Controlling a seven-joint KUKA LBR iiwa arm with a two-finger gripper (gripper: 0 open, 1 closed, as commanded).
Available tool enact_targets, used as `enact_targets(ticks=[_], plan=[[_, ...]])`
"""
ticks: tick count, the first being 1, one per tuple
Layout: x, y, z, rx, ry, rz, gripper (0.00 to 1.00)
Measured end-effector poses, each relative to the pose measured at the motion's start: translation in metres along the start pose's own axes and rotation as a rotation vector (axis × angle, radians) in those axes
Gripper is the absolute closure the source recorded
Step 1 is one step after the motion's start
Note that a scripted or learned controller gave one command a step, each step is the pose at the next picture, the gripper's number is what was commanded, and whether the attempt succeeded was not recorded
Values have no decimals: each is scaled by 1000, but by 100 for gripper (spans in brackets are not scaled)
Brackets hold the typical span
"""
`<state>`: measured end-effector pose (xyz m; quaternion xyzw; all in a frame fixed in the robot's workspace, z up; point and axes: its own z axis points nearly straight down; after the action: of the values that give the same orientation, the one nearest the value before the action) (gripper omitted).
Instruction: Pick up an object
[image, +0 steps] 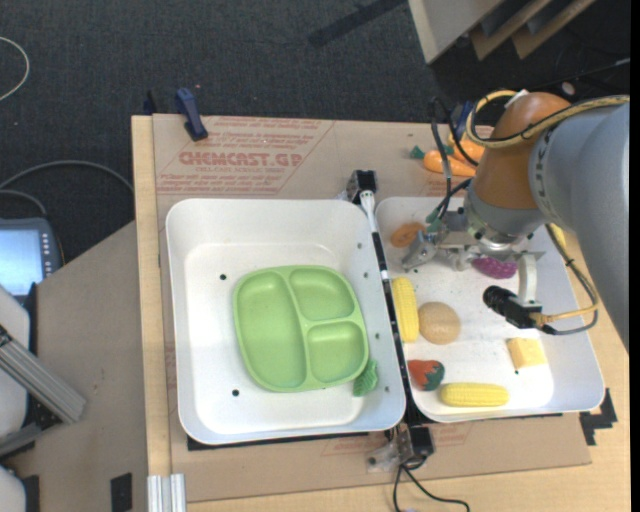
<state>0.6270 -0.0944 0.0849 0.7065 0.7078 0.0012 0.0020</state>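
The right bin (570, 385) holds several toy foods: an upright yellow corn cob (403, 308), a tan round bun (438, 323), a red and green piece (425, 373), a lying yellow corn cob (473, 395), a yellow block (526, 352), a purple piece (495, 266) and a small orange piece (405, 235). My gripper (445, 250) hangs low over the bin's far left part, between the orange piece and the purple piece. The grey wrist covers most of it. Nothing shows in its grasp.
The left bin (195, 300) holds a green divided plate (298, 327) with a small green piece (366, 378) at its near right corner. An orange toy (440, 160) lies on the bench beyond the right bin. A black cable part (508, 305) hangs from the arm over the bin.
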Motion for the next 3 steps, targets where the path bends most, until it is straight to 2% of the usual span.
enact_targets(ticks=[1,2,3], plan=[[-20,40,1,8,1,-1,0],[-19,39,0,7,1,0,0],[1,-64,0,15,4,5,0]])
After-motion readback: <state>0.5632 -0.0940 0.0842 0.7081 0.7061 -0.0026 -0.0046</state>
